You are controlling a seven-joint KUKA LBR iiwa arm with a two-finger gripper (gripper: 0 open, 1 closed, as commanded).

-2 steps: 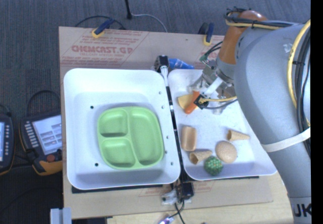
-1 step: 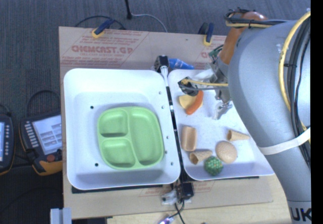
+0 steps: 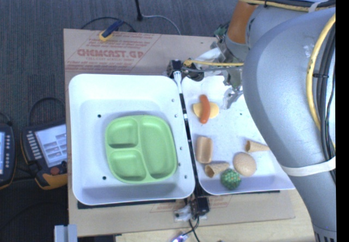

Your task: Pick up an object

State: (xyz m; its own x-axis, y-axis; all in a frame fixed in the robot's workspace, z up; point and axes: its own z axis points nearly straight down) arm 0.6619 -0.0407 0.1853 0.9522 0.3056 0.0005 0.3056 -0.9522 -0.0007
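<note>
1. The grey arm (image 3: 289, 72), with its orange band (image 3: 248, 9) above the wrist, reaches in from the right over the right-hand shallow white bin (image 3: 272, 183).
2. Its gripper (image 3: 233, 94) hangs over the far part of that bin, near an orange carrot-shaped toy (image 3: 203, 109) that lies across a yellow slice-shaped toy (image 3: 210, 110).
3. Whether the fingers are apart or together cannot be told; nothing is seen between them.
4. In the near part of the same bin lie a tan cylinder-shaped piece (image 3: 203, 149), a small tan cone-like piece (image 3: 216, 169), a round green bumpy ball (image 3: 230, 179), a tan egg-shaped piece (image 3: 245, 163) and a tan wedge (image 3: 255, 146) partly hidden by the arm.
5. The left-hand shallow white bin (image 3: 87, 99) holds a light green plastic tray with three compartments (image 3: 140, 148), lying flat in its middle.
6. Both bins sit side by side on a brown cardboard sheet (image 3: 109, 53) with red lettering, on the table.
</note>
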